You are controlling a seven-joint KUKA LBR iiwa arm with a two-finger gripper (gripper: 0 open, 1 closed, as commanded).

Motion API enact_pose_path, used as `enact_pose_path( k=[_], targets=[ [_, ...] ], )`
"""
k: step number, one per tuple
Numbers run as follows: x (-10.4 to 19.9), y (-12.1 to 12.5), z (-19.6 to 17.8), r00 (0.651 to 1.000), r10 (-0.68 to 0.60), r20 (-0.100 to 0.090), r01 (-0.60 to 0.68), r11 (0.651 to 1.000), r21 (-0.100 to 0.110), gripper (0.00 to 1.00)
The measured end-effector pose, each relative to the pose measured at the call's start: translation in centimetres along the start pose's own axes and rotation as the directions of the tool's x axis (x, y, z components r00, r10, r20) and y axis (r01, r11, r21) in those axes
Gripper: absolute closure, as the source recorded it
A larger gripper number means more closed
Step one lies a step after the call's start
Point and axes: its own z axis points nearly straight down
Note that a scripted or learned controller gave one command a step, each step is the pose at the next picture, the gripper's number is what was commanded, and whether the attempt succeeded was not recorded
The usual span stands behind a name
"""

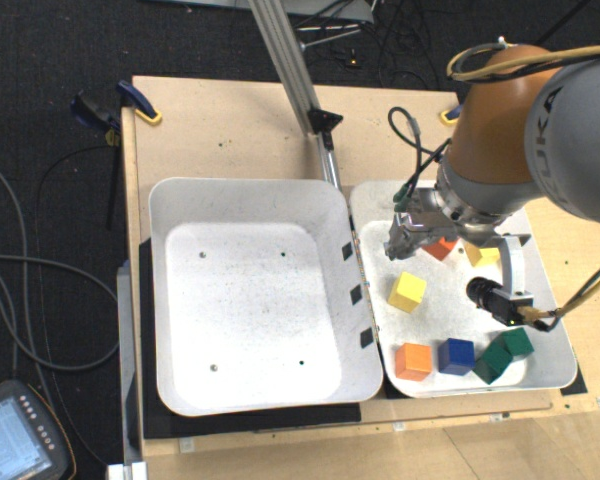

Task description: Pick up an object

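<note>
Grey metal gripper [401,245], its grip state impossible to tell, hangs above the small yellow cube [407,292] in the right white bin [546,372].

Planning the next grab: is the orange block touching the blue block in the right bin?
Apart. The camera view shows a thin strip of white bin floor between the orange block and the blue block.
</note>
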Motion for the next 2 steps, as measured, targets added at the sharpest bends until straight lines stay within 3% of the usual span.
enact_pose_path(
  k=[2],
  targets=[
    [10.1,4.2,1.7,1.000,0.001,0.000,-0.001,1.000,-0.001,1.00]
  ],
)
